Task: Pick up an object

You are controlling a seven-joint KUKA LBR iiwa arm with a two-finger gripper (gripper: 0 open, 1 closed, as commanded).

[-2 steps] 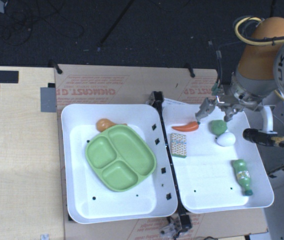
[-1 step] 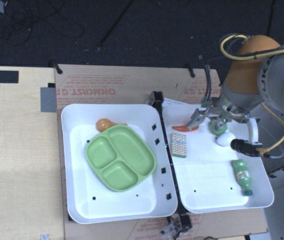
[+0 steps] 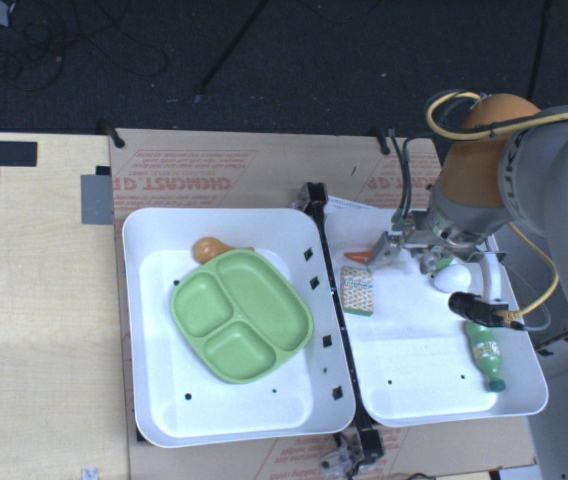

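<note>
**Arm low over the right bin**

The gripper (image 3: 419,250) hangs at the right bin's (image 3: 414,398) far edge; whether it is spread, I cannot tell. A green plastic bottle (image 3: 486,353) lies by that bin's right edge, a patterned packet (image 3: 357,292) by its left. The left bin (image 3: 154,408) holds a green three-part plate (image 3: 241,314).

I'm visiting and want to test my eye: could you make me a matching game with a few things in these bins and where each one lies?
Things:
1. green divided plate
2. green bottle
3. small patterned packet
4. orange ball

Places:
A. right bin, near its right edge
B. left bin, behind the plate
C. middle of the left bin
D. right bin, beside the divider between the bins

Pairs: 1-C, 2-A, 3-D, 4-B
</note>
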